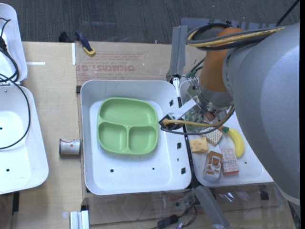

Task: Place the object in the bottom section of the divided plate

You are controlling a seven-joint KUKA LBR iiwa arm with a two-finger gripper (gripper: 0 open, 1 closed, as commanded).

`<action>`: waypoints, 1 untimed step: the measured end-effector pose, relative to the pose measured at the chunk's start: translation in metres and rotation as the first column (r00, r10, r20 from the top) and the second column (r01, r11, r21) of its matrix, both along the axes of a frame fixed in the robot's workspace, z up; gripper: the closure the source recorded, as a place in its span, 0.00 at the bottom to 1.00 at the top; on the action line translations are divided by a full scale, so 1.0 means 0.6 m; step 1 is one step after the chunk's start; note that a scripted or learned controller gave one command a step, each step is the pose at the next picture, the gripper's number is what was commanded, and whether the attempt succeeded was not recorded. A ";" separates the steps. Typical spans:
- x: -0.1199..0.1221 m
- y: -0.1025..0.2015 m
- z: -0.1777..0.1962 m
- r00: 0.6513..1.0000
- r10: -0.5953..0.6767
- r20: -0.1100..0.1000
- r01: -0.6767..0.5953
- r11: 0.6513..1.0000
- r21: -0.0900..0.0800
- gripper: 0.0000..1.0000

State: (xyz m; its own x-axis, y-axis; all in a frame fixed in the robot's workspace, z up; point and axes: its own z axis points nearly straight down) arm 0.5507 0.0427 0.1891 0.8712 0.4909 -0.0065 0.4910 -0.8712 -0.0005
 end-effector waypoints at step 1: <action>-0.006 0.137 0.046 0.999 -0.051 0.002 0.051 0.999 0.000 1.00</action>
